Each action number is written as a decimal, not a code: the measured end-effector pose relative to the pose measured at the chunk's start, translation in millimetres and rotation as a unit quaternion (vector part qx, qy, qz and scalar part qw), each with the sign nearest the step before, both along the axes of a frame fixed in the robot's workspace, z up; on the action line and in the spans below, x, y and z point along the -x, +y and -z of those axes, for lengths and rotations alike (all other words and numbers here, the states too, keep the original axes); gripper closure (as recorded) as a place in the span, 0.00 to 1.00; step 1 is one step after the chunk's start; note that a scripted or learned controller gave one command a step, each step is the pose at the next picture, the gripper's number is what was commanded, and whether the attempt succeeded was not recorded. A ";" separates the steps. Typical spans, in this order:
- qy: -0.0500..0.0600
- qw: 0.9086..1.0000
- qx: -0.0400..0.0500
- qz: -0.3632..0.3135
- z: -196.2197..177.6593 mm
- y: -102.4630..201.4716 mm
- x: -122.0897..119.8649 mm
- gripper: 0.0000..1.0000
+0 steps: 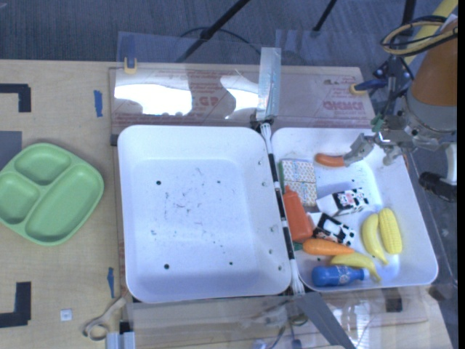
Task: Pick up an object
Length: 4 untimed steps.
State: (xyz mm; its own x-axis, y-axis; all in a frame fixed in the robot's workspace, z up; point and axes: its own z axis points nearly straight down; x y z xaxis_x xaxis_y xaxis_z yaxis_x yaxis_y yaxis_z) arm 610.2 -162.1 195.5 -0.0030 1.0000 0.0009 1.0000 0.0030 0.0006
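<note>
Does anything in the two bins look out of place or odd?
Nothing looks spilled or broken. All the toys crowd the right bin, with the orange block lying pressed against the divider side. The left bin shows only dark scuff marks.

Robotics lab test cell, not a home or shop: a grey arm [436, 86] with an orange band and looping yellow cables is reaching in over a wooden bench [58, 93] carrying two shallow white bins [196, 158]. Left of the bins, black marker patches [18, 97] and blue tape tabs [98, 102] are sitting on the bench; behind them, clear plastic guard panels [218, 86] are standing upright. Beyond the panels, black tripod legs [240, 6] are crossing grey carpet [109, 6].
</note>
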 end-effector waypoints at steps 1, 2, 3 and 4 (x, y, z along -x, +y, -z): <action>-0.007 0.999 0.003 0.035 93.3 17.4 -60.8 0.00; -0.002 0.996 0.001 0.094 109.4 -19.5 -57.7 0.00; -0.003 0.996 0.002 0.091 97.8 -17.0 -59.6 1.00; -0.001 0.998 0.001 0.062 -0.4 20.0 -57.8 1.00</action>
